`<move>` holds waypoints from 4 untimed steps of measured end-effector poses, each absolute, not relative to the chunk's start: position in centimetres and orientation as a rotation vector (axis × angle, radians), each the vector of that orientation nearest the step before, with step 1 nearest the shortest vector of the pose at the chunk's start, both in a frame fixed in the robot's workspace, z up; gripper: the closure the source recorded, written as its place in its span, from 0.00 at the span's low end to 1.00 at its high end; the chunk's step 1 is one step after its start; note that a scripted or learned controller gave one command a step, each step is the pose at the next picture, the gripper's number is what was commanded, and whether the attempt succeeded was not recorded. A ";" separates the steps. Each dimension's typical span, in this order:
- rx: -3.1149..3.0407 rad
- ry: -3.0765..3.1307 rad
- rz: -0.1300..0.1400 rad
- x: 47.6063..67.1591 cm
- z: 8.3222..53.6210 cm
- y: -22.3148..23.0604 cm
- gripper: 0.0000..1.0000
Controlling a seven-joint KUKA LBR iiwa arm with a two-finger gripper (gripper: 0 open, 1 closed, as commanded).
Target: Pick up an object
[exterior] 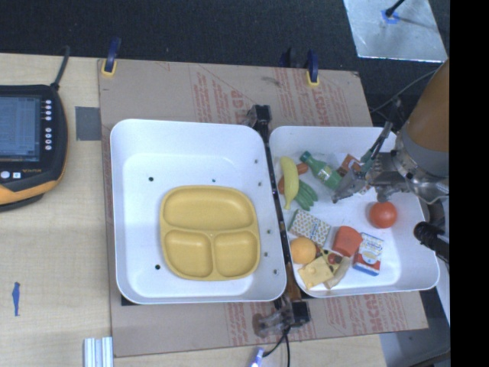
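Observation:
The right bin (412, 277) holds several small toy foods. A yellow banana (288, 180), a green bottle (321, 170) and a green vegetable (306, 195) lie at its left. A red tomato (383, 214) sits to the right of middle. Near the front are an orange (303, 249), a checkered packet (309, 225), a red cup (347, 241), a small carton (369, 252) and a yellow cheese wedge (317, 271). My gripper (348, 186) reaches in from the right and hangs over the bin's middle, between the bottle and the tomato. I see nothing held in it.
The left bin (130, 151) holds a yellow divided plate (208, 232). A teach pendant (27, 144) lies on the bench at far left. Both bins stand on clamped cardboard (191, 90). The arm's body (428, 128) stands over the right bin's far right corner.

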State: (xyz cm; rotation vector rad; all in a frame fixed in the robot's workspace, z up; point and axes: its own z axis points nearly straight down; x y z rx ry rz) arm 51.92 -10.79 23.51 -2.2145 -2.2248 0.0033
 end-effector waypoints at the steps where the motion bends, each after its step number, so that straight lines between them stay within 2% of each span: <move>1: -2.213 -2.226 0.008 61.9 16.0 -13.1 0.00; 2: -2.214 -2.227 0.004 65.6 15.7 -9.2 0.00; 3: -2.215 -2.226 0.001 65.7 19.3 -4.1 0.00; 4: -2.214 -2.226 0.005 65.6 19.2 -2.4 0.00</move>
